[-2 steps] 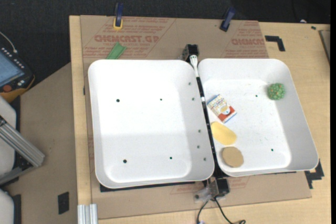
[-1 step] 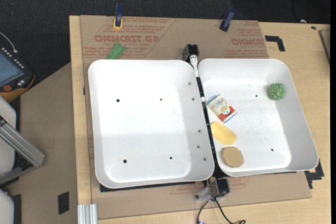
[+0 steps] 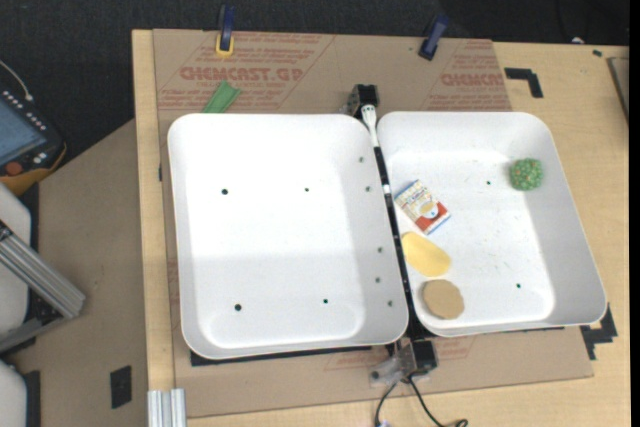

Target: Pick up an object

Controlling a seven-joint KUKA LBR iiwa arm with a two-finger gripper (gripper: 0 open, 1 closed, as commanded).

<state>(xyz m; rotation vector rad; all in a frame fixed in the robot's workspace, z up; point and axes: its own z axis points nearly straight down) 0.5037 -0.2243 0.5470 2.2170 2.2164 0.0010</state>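
Right bin, your four candidate items.
Green ball near the far-right wall; printed carton, yellow piece and tan disc along the left wall (pincer state: you cannot tell).

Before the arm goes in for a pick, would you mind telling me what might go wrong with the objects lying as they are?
1. The flat yellow piece, the round tan disc and the small printed card lie crowded near the right white bin's left wall, so fingers may hit the wall or nudge a neighbour.
2. These three look flat, so a grasp may slip.
3. The fuzzy green ball may roll if nudged.
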